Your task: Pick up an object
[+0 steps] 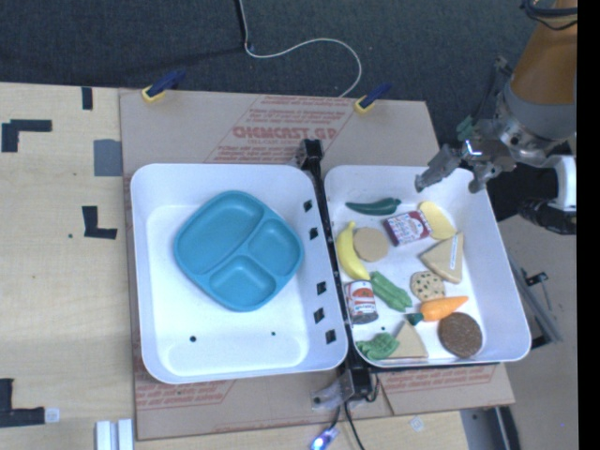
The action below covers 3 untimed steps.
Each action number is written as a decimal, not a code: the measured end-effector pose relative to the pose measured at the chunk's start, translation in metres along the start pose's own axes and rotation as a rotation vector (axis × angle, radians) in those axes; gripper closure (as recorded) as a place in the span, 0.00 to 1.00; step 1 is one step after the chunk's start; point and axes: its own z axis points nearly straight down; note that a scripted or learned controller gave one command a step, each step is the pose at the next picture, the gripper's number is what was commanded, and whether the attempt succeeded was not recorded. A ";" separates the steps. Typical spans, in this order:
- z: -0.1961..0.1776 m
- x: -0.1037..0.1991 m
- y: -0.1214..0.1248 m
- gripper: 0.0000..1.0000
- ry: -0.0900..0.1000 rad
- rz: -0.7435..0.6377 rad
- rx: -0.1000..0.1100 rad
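On the bench below my camera, a sheet of brown cardboard (281,129) carries two shallow white bins side by side. The left bin (155,279) is the biggest thing in view, and it holds a blue divided plate (239,249) lying flat near its centre. The right bin (502,279) is crowded with toy food.

At two o'clock from the middle of the frame, the grey arm (548,64) reaches in, and its gripper (457,170) hangs over the right bin's far rim with its two fingers spread apart and nothing between them.

In the right bin, going down in size: a yellow banana (350,252) at the nine o'clock side, a brown round patty (460,334) at five o'clock, a pale cheese wedge (446,258) at three o'clock, a yellow lemon-like piece (437,218) at one o'clock, a small red-labelled packet (406,227) just beside it, an orange carrot (441,307), and a green pepper (373,205) at twelve o'clock.

I judge the yellow piece the nearest target, almost under the fingers. It looks light, hard and smooth, likely slippery plastic, so I would close across its narrow middle. The packet touches it and may get nudged.
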 end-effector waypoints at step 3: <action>-0.111 0.113 -0.103 1.00 0.001 -0.003 0.001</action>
